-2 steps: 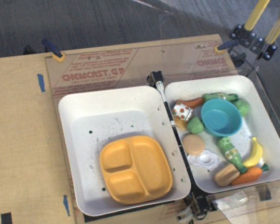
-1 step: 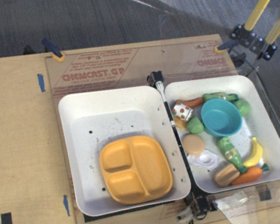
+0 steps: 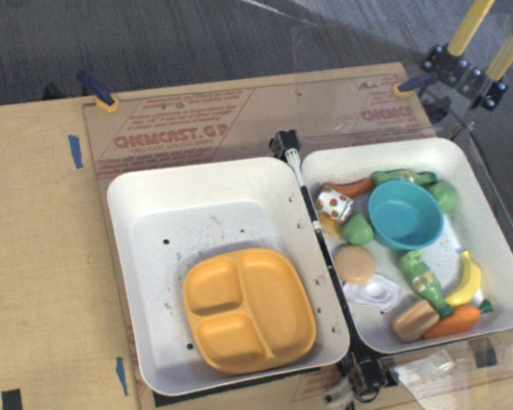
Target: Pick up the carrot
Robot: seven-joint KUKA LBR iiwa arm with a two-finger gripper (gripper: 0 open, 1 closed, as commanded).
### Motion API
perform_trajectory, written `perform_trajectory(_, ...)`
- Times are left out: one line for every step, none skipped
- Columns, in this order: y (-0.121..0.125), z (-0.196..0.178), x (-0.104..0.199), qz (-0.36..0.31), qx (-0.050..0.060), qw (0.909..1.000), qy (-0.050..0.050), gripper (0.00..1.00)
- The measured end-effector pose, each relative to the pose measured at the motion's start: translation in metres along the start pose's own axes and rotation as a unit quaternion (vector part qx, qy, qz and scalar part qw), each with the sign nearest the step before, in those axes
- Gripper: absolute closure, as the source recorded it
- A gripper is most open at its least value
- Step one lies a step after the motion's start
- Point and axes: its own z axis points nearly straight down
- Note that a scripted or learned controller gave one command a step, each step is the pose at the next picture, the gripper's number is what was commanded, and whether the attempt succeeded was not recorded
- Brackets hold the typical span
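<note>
The carrot (image 3: pixel 456 321) is orange with a small green top at its right end. It lies along the front wall of the right bin (image 3: pixel 500 242), at the bin's front right corner. A brown bread-like piece (image 3: pixel 412 319) touches its left end, and a yellow banana (image 3: pixel 468 280) lies just behind it. A second orange, tapered piece (image 3: pixel 358 188) lies at the back of the same bin, beside a red and white spotted toy (image 3: pixel 333 204).
The right bin also holds a teal bowl (image 3: pixel 406 214), a green bottle (image 3: pixel 419 274), a fried egg (image 3: pixel 377 292), a tan disc (image 3: pixel 355 262) and green pieces. The left bin (image 3: pixel 142 261) holds a yellow divided plate (image 3: pixel 249 308). A yellow stand (image 3: pixel 479 11) rises at the back right.
</note>
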Motion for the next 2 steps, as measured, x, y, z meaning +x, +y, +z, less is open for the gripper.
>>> perform_trajectory(0.0000, 0.0000, 0.0000, 0.000, 0.000, 1.0000, 0.000, 0.00)
perform_trajectory(0.0000, 0.0000, 0.0000, 0.000, 0.000, 1.0000, 0.000, 0.00)
